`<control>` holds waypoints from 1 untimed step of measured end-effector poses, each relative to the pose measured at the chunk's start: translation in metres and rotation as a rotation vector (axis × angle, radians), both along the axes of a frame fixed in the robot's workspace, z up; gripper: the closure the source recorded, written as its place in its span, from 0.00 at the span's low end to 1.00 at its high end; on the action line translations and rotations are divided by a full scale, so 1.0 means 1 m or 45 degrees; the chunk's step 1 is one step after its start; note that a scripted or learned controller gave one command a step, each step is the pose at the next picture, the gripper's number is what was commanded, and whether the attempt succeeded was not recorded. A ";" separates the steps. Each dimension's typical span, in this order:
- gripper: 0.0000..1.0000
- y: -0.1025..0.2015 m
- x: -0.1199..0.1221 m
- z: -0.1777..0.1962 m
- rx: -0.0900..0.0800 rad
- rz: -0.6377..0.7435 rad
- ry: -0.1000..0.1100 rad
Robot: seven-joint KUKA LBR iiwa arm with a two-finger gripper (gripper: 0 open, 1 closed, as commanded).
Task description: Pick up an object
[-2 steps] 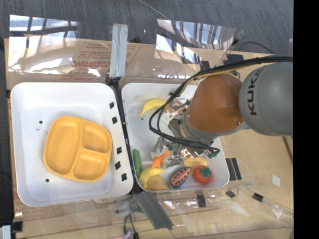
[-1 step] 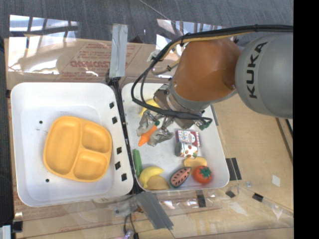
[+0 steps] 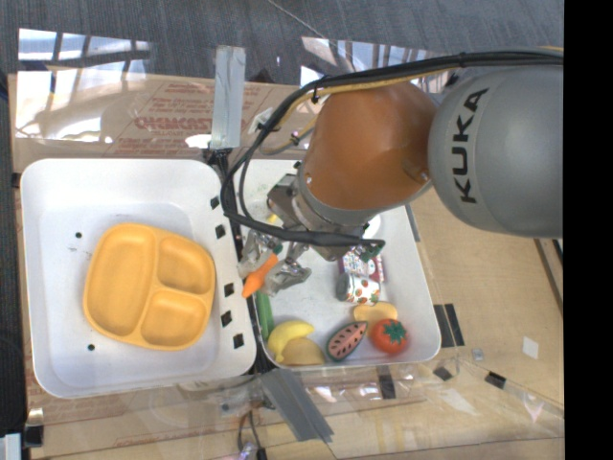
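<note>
The camera view looked down on two white bins side by side: the left bin (image 3: 43, 257) held one yellow divided tray (image 3: 148, 284) with three compartments, and the right bin (image 3: 421, 286) held the toy food. Counted there were one carrot (image 3: 259, 278), one green piece (image 3: 263, 311) just below it, one banana (image 3: 288, 333), one pale rounded piece (image 3: 303, 352) touching the banana, one watermelon slice (image 3: 347, 340), one tomato (image 3: 388, 335), one small yellow piece (image 3: 374, 311) above the tomato, and one patterned red-and-white packet (image 3: 361, 274). The grey arm (image 3: 498, 151) with its orange band (image 3: 369, 151) reached in from the right and covered the upper half of the right bin. The gripper (image 3: 271, 266) hung low near that bin's left wall, its metal fingers (image 3: 287, 276) set a little apart with the carrot lying slantwise between them, orange end up and green tip down by the wall. Whether the fingers truly pinched the carrot or merely flanked it could not be told from this slant.
</note>
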State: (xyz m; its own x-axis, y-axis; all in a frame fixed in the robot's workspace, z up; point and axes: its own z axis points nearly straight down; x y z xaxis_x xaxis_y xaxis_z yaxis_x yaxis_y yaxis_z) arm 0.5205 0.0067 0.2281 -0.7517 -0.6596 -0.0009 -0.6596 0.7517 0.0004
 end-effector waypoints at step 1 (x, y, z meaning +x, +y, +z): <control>1.00 -0.075 0.031 0.066 -0.003 0.383 -0.006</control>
